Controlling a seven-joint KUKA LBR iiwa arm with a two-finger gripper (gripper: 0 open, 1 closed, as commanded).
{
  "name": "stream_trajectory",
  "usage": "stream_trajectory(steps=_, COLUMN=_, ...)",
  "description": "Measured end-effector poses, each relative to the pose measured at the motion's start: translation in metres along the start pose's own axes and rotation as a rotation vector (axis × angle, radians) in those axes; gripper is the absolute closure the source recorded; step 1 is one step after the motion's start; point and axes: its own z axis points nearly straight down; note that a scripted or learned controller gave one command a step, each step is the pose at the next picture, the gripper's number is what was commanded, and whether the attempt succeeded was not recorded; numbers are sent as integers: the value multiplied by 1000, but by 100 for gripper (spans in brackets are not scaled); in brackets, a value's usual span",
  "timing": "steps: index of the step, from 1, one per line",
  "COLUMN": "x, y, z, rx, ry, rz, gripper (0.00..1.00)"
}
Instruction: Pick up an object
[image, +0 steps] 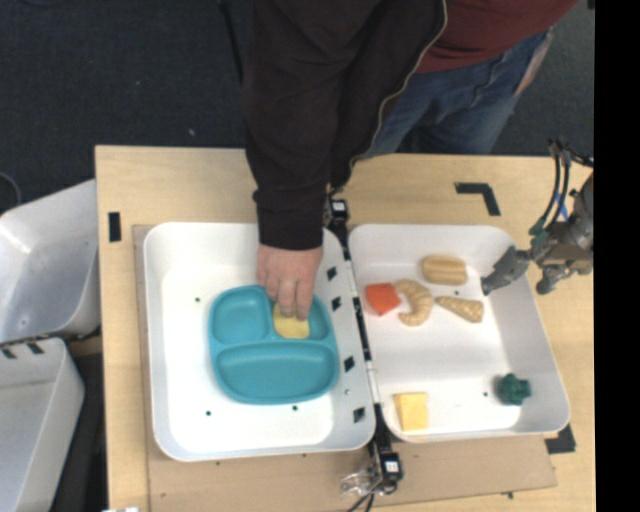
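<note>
Over at the left bin (180, 300) a blue divided plate (272, 345) lies flat on the white floor, and a person in a dark sleeve leans in from the far side of the bench, their hand (288, 278) down on the plate's upper right compartment with the fingers resting on a small yellow piece (291, 326). Past the row of black clips where the two bins meet, the right bin (525, 340) holds the loose food toys: a red block (382, 298) close to the dividing wall, a pale curled shrimp-like piece (416, 301) just beside it, a tan bread roll (444, 269) a little farther back, and a tan wedge (461, 308) touching or nearly touching the curled piece on its right. Nearer the front edge a yellow square block (411, 409) lies flat, and well apart from it, in the front right corner, lies a small dark green object (513, 389). At the right side the gripper (524, 273) hangs over the bin's far right rim, above the floor and clear of every toy, its two dark fingers spread apart with nothing between them; the bread roll and the wedge are the pieces nearest to it
</note>
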Motion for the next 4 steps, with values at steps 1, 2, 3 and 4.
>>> stream_trajectory(steps=1, x=1, y=2, z=-6, rx=-11, ry=-2, rz=-3, gripper=0)
stream_trajectory(steps=2, x=-9, y=6, z=42, rx=-6, ry=-2, rz=-2, gripper=0)
stream_trajectory(steps=3, x=-9, y=6, z=107, rx=-4, ry=-1, rz=-2, gripper=0)
stream_trajectory(steps=4, x=-5, y=4, z=151, rx=-6, ry=-1, rz=-2, gripper=0)
